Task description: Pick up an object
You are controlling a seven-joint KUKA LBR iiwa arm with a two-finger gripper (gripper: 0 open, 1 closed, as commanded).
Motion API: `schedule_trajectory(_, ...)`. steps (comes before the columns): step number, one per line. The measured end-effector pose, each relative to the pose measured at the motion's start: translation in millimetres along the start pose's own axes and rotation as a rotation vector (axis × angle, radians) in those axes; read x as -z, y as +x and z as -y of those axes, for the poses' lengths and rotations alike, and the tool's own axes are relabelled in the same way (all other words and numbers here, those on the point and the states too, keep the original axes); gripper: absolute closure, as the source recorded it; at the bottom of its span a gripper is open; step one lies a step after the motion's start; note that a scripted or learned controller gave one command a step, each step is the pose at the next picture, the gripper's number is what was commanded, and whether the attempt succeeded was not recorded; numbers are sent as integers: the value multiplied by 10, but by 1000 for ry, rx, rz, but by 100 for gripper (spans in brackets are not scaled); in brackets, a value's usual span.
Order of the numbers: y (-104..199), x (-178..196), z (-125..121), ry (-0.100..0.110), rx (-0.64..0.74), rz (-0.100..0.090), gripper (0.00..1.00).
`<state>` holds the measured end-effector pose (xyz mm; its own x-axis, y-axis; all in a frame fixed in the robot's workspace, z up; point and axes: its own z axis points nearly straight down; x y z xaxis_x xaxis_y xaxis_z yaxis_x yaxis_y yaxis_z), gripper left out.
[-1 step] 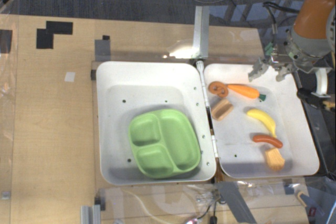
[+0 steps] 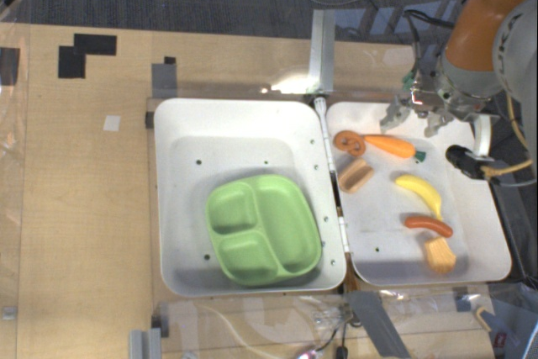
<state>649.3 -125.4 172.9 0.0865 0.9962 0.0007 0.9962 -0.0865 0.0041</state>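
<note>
Fingers of the tool (image 2: pixel 416 115) stand apart over the far edge of the right bin (image 2: pixel 479 265), one metal finger (image 2: pixel 393 117) reaching left and the other near the bin's back wall, with nothing between them; the tips hang just above the white floor, close behind the carrot (image 2: pixel 391 147) but apart from it. The grey arm (image 2: pixel 504 38) with its orange band enters from the right and is cut off by the frame's top right corner, so its upper links cannot be made out. In the right bin lie the objects to be picked: the carrot, orange and lying crosswise, with a small brown pretzel-like piece (image 2: pixel 349 142) touching its left end; a tan hot-dog bun (image 2: pixel 355 176) just below that, near the divider; a yellow banana (image 2: pixel 420 192) towards the middle; a reddish sausage (image 2: pixel 429 224) below the banana; and an orange-yellow cheese-like block (image 2: pixel 440 255) touching or just beside the sausage, near the front wall. The left bin (image 2: pixel 181 181) carries a green compartment tray (image 2: pixel 263 229), lying slightly turned towards the front right. The desk (image 2: pixel 76 206) is pale wood with black markers at its far left. Cables loop above the bins, partly hidden behind the arm.
</note>
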Motion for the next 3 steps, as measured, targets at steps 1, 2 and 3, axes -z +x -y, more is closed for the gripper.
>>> schedule_trajectory(1,-167,-837,335,-7,35,2,0)
schedule_trajectory(2,-167,-837,335,-7,35,2,0)
schedule_trajectory(3,-548,-824,911,-7,-20,3,0)
